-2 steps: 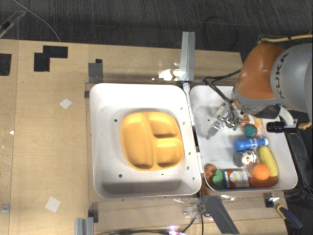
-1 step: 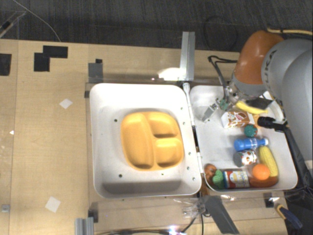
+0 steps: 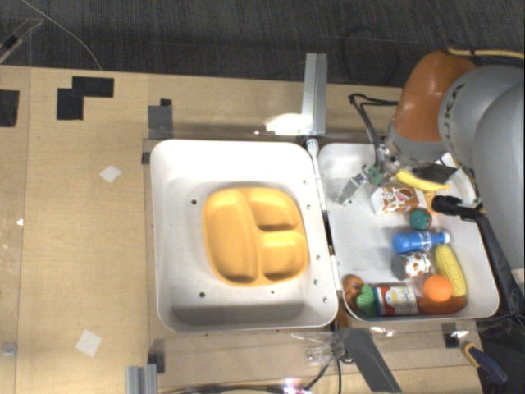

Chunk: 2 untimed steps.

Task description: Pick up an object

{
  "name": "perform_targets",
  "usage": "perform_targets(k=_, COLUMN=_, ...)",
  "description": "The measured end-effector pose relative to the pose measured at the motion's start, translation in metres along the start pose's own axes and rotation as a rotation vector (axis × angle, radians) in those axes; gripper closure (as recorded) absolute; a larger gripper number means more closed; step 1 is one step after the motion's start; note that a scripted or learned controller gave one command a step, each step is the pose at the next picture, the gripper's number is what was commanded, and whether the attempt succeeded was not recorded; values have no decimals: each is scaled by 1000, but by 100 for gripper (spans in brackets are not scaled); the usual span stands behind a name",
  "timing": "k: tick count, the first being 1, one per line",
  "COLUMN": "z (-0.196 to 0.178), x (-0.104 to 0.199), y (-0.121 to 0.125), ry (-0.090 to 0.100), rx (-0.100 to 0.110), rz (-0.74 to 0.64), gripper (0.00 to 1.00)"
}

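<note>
The arm is reaching into the right bin (image 3: 344, 220), its fingers (image 3: 354, 189) hanging spread and empty near the far edge. The snack packet (image 3: 395, 199) just beside needs closing on.

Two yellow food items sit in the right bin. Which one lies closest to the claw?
The banana, at the bin's far end just right of the claw. The corn cob lies much lower in the view, beside the orange.

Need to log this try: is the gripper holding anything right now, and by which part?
Cannot be told. The gripper hangs low in the right white bin, beside the yellow banana and a white snack packet, with nothing visibly between its fingers.
</note>
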<state>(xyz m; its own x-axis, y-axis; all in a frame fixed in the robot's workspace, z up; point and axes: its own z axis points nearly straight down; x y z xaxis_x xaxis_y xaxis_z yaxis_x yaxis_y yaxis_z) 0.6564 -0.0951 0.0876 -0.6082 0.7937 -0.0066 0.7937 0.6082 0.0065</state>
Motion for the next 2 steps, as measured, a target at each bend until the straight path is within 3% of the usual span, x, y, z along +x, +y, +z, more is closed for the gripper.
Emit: perform_targets(k=2, z=0, x=0, y=0, ry=0, rx=0, rz=0, gripper=0)
